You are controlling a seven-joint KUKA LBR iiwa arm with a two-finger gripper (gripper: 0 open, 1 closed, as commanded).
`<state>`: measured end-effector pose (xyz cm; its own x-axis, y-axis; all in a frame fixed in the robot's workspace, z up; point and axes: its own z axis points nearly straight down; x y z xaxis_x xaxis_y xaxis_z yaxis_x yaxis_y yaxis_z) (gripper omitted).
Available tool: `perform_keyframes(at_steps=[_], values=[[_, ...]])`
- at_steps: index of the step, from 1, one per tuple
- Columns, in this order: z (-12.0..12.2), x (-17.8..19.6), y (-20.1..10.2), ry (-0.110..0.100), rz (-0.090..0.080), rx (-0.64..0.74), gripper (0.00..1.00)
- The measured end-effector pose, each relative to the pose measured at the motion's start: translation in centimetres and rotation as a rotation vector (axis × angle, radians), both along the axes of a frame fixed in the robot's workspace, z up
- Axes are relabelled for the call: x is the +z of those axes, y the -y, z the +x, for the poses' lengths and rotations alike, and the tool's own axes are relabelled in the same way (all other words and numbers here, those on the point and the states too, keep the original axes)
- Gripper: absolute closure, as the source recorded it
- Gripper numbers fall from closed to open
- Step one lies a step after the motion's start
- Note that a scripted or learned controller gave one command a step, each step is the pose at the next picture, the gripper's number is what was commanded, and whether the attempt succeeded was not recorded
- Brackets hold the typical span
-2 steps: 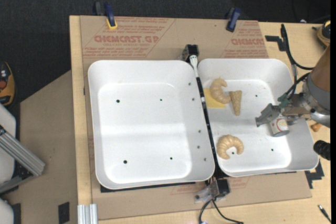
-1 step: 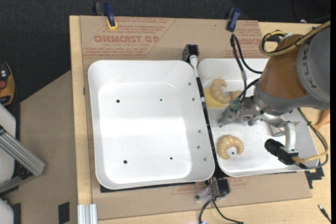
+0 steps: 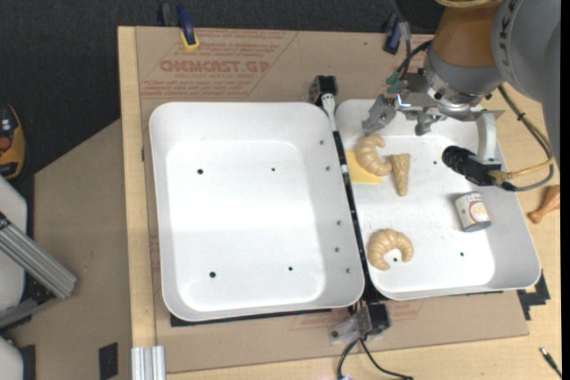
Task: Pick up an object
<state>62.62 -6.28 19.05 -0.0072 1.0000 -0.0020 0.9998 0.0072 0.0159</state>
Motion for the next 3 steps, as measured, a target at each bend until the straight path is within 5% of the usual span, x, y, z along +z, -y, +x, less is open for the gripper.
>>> perform_keyframes(at_steps=[1,2,3], values=[[-2.1,-4.9,3.5,-0.023,0.002,-0.011,0.00],[-0.4,-10.9,3.0,-0.020,0.003,-0.006,0.00],[-6.2,-10.6,3.1,-0.023,0.004,-0.010,0.00]])
